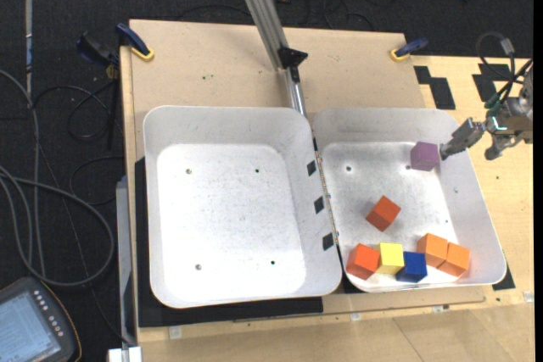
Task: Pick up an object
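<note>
Gripper (pixel 477 140): at the right edge of the right bin (pixel 475 208); two fingers spread apart, nothing between them.
Purple cube (pixel 425 155): on the right bin floor, upper right, just beside the nearer finger (pixel 458 138); contact cannot be determined.
Orange cube (pixel 383 213): alone, mid-bin.
Front row: orange block (pixel 364 260), yellow block (pixel 391 255), blue block (pixel 414 266), two orange blocks (pixel 445 253), clustered along the near wall.
Left bin (pixel 161 208): beside the right bin.
</note>
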You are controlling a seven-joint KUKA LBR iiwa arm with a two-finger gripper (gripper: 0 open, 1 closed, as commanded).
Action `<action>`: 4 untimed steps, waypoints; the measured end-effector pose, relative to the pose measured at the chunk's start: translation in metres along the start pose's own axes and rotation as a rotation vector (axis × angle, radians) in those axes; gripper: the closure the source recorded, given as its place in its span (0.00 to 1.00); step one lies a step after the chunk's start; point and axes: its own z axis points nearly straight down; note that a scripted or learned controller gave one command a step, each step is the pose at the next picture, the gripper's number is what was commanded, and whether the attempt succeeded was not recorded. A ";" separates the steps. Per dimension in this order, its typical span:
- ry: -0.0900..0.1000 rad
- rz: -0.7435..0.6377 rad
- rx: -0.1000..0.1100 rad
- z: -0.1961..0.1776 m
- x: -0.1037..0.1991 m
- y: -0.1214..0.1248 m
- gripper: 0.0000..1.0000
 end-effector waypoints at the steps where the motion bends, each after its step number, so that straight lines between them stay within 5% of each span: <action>1: -0.001 -0.001 -0.005 -0.002 0.000 0.001 0.00; 4: 0.000 -0.001 0.000 0.160 -0.007 0.014 0.00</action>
